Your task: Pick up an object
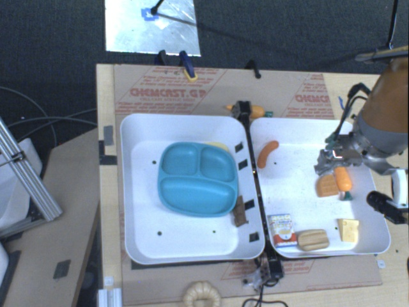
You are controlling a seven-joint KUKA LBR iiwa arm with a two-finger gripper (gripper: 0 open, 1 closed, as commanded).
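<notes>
End effector (pixel 331 162) (grip state unclear) hovers beside a smooth orange carrot (pixel 344 178); toast slice (pixel 327 185) adjacent.

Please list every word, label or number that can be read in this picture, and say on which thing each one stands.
"CHEMCAST GP": red print on the brown board under the bins, at its upper left.
The same red print at the board's upper right is partly covered and blurred.
The small carton carries print too small to read.
</notes>
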